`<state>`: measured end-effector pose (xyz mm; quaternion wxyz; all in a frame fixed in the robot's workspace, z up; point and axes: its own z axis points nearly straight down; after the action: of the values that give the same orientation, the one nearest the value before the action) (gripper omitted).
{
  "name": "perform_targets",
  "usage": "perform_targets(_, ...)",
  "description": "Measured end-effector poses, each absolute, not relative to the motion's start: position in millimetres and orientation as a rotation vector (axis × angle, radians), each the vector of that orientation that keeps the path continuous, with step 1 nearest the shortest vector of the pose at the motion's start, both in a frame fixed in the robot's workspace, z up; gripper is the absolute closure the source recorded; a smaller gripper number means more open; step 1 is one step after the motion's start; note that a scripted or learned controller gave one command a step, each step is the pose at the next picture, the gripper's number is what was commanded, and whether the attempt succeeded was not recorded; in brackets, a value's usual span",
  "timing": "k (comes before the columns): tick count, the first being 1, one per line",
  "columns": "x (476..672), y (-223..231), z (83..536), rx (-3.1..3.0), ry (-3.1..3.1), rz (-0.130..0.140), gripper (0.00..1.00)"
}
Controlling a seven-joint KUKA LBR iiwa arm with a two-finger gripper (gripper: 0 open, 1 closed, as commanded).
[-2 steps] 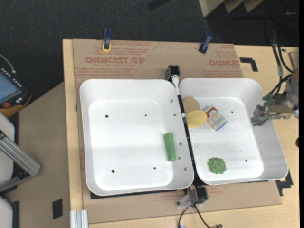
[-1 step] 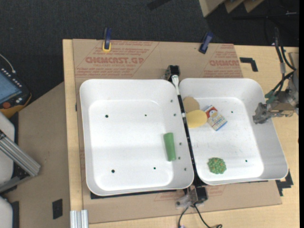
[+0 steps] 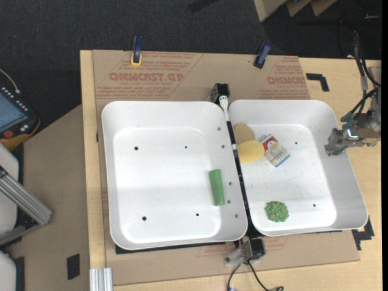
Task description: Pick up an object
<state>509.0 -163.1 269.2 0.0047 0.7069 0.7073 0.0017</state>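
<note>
Camera: one fixed view, mounted above the bench (image 3: pixel 182 71).
Direction: it looks down at a slant, so the far edge of the bench sits at the top of the frame and the near edge at the bottom.
Distance: set well back; both the left bin (image 3: pixel 115 162) and the right bin (image 3: pixel 339 180) fit whole in the frame, side by side, with dark floor (image 3: pixel 91 17) visible beyond the far edge.
Centre: the seam where the two bins meet runs close to the middle of the frame.
Right edge: the arm's end (image 3: pixel 354 132) enters there, at the right bin's rim.
Shared area: a single view, so no overlap.
</note>
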Motion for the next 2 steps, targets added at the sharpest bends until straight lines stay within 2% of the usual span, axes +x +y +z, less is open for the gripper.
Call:
perform_targets(1, 509.6, -163.1, 279.3, 2.212, 2.214, 0.007, 1.00)
perform_targets(2, 478.6, -111.0, 305.5, 2.216, 2.228, 0.003, 1.00)
